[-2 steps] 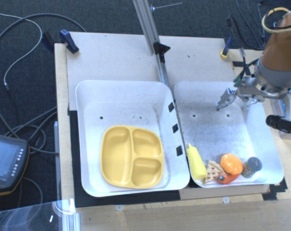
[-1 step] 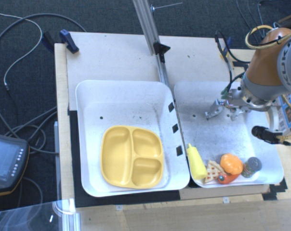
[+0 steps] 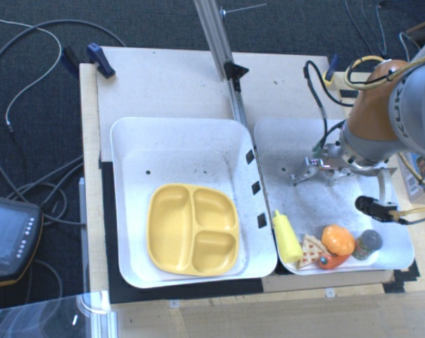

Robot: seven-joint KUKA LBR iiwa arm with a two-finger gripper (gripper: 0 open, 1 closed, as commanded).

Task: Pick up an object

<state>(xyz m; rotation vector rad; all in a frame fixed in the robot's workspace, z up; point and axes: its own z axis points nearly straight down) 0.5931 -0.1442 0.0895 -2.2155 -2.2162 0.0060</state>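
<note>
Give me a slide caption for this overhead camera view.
Grey-and-orange arm's gripper over right white bin; yellow divided plate in left bin.

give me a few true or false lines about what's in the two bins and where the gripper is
1. The yellow tray lies in the left bin. True.
2. The orange sits in the left bin. False: it is in the right bin, near its front edge.
3. The gripper hangs over the right bin. True.
4. The gripper holds the yellow bottle. False: the bottle lies at the right bin's front left corner, apart from the gripper.
5. The grey can lies to the right of the orange. True.
6. The tray has one single compartment. False: it is divided into three.
</note>
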